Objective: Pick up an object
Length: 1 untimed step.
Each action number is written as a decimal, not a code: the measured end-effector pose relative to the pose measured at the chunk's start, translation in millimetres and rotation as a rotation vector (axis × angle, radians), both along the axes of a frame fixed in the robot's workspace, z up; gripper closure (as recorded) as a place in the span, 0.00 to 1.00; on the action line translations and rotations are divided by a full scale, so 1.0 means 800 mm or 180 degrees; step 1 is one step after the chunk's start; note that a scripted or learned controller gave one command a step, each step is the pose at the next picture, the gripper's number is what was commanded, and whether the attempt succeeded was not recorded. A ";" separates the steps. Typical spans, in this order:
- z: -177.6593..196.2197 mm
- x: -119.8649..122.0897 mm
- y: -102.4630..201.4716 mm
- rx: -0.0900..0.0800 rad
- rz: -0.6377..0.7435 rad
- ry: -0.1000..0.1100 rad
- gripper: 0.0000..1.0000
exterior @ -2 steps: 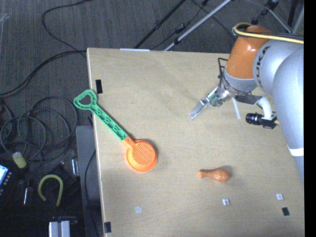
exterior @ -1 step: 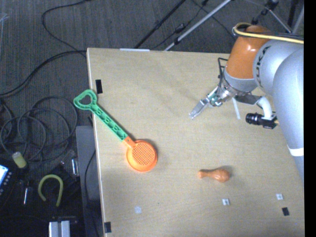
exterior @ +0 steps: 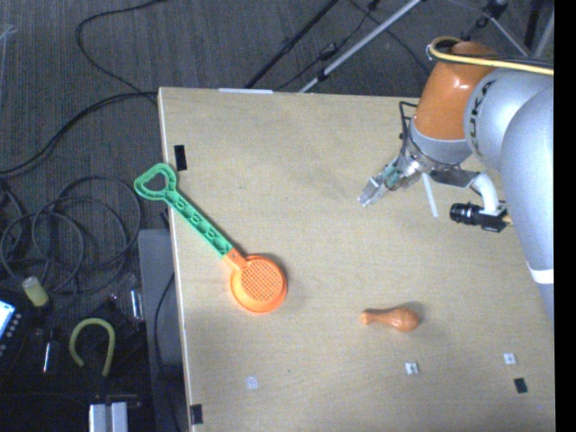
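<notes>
My gripper (exterior: pixel 371 193) sits in the upper right of the frame, pointing down and to the left. I see its pale tips as one blurred shape, so I cannot tell whether it is apart or together. I see nothing clamped in it. Behind it, up and to the right, is my orange band (exterior: pixel 450 102), then my grey arm (exterior: pixel 526 160) running down the right side of the frame. A small black fitting (exterior: pixel 477 214) juts from the arm just below the wrist.

Below the gripper is bare tan worktop (exterior: pixel 297 151). Well apart from the gripper, toward the lower right, lies a small orange object shaped like a drumstick (exterior: pixel 392 318), fat end to the right, narrow end to the left, flat on the worktop.

Further left, at centre left of the frame, lies a strainer (exterior: pixel 257 283) with a round orange mesh head. Its green handle (exterior: pixel 193 216) runs up and to the left and ends in a loop that reaches past the worktop's left edge.

Small marks (exterior: pixel 411 367) dot the lower right of the worktop.

Off the worktop, the grey carpet floor (exterior: pixel 81 79) carries black cables (exterior: pixel 54 232) at left, a yellow-green curved piece (exterior: pixel 93 338) at lower left, and pale stand legs (exterior: pixel 378 25) along the top.
</notes>
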State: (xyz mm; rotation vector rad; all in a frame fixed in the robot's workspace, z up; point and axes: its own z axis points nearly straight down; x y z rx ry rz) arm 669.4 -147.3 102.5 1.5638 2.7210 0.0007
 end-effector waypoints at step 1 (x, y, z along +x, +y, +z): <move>0.000 0.000 0.000 0.0000 0.0000 0.0001 0.00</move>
